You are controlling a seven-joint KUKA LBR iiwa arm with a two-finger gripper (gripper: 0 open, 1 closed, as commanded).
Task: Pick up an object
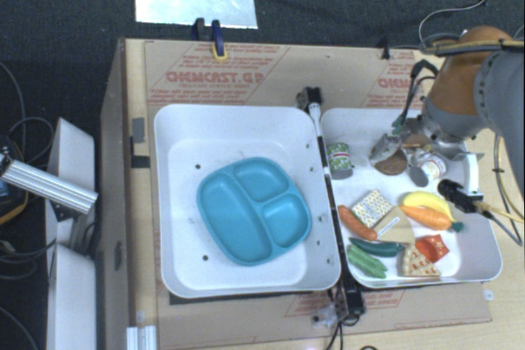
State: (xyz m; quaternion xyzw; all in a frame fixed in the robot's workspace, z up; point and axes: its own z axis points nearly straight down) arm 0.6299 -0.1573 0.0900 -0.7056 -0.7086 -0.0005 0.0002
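- While the arm reaches into the right bin (490, 262), every toy food item I can see lies on the floor of that bin, so the pick looks not yet made.
- Nearest the camera, along the bin's front rim, lie a green cucumber (366, 260), a pizza slice (417, 263) and a small red piece (433, 246).
- One step farther from that rim sit a carrot (358, 223), a checkered cracker-like block (373, 206), an orange piece (426, 216) and a banana (426, 201) touching it.
- Farther back, a small green can (339, 160) stands near the bin's left wall (beside the divider between the two bins).
- Farthest in, the gripper (404, 153) hangs low over the bin's rear part, beside a brown round object (394, 164); whether its jaws are spread or closed I cannot tell, and nothing shows between them.
- My judgement: approach is done, while the grasp and lift remain.
- Left of that bin, the other bin (176, 176) holds a blue divided plate (253, 209).
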